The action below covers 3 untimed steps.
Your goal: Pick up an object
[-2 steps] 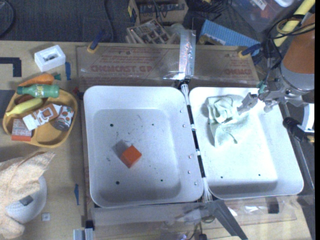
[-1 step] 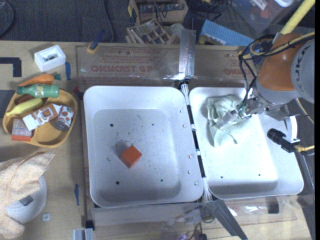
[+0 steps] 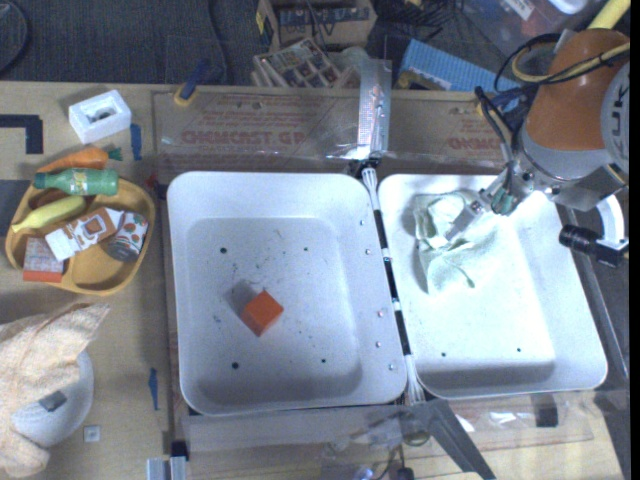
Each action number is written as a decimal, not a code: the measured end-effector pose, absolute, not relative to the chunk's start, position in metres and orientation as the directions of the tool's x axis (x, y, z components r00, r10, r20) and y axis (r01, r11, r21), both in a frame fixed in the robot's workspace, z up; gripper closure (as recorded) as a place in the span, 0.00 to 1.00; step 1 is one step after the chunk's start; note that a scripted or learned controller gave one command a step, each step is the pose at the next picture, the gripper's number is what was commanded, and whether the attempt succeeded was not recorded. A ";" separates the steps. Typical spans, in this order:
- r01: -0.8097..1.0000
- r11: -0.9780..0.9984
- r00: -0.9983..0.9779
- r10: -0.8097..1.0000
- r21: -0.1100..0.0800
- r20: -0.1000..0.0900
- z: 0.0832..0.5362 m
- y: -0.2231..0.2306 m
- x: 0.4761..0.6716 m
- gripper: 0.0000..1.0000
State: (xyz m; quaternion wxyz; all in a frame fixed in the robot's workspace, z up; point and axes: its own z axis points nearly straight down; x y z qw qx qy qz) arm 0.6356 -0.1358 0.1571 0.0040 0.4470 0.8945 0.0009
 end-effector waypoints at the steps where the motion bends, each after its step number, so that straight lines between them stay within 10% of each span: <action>1: 0.871 0.490 -0.490 0.872 0.011 -0.011 0.092 -0.102 0.624 0.00; 2: 0.867 0.497 -0.497 0.867 -0.015 0.013 0.090 -0.112 0.663 0.00; 3: 0.868 0.497 -0.497 0.868 -0.006 -0.006 0.103 -0.116 0.666 1.00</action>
